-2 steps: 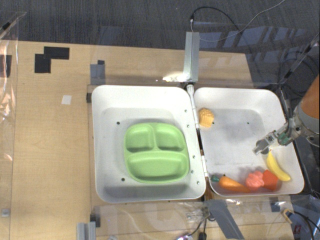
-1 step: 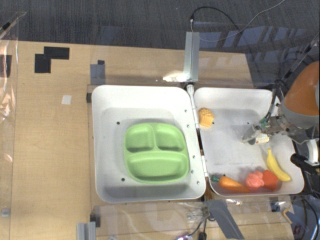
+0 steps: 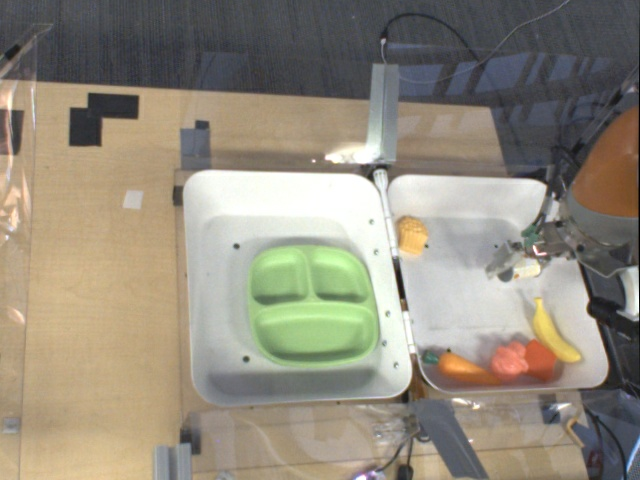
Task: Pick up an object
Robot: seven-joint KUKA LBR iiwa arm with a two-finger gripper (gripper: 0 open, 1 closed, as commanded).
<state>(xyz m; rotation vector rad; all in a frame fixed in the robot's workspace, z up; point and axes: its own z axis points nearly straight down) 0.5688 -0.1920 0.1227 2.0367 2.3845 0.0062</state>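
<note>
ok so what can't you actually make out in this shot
- Gripper, camera view: small and blurred, so open or shut is unclear.
- Arm: cut off by the right edge.
- Pink item and red item: they overlap, identity too small to tell.
- Carrot: its green end sits against the right bin's rim.

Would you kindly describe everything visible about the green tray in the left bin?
The green tray is a light green, matte, plastic-looking dish with rounded corners and three compartments: two smaller ones at the far side and one wide one nearer the camera. It lies flat and upright, roughly centred on the floor of the left bin. Its compartments hold nothing, and only the bin touches it.
</note>
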